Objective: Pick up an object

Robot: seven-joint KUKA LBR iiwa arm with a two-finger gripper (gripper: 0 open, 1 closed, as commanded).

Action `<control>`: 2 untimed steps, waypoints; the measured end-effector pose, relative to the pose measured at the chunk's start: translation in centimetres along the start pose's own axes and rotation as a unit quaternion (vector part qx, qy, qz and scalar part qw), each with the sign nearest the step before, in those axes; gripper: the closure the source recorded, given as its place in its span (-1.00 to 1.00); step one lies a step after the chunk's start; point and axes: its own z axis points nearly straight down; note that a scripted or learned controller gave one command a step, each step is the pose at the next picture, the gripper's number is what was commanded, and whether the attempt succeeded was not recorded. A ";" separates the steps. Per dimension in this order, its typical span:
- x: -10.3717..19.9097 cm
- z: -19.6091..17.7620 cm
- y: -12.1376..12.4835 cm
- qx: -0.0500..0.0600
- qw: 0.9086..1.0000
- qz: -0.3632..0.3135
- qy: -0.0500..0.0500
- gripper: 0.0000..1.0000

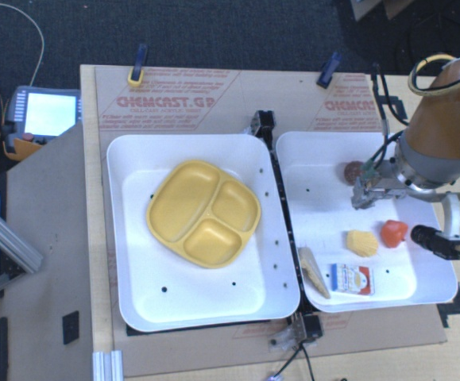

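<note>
gripper (362, 199) over right bin (325, 153), far side; fingers: can't tell | nearest target: small brown lump (353, 171), just left of it | likely light, rounded, may roll | pinch across its middle, straight down

The arm (444, 125) hides part of a brown object (353, 171).

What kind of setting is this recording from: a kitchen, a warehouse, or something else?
Most likely a robotics lab bench set up for grasping trials. Two white bins sit clamped on a board, a grey and orange arm reaches in, and a lit handheld screen with cabling lies beside it.
</note>
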 end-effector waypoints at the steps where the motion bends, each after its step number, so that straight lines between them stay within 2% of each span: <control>1: -0.7 -5.1 -0.6 -0.001 1.000 0.001 0.000 1.00; 2: -0.8 -10.5 -0.4 -0.001 1.000 0.000 0.000 1.00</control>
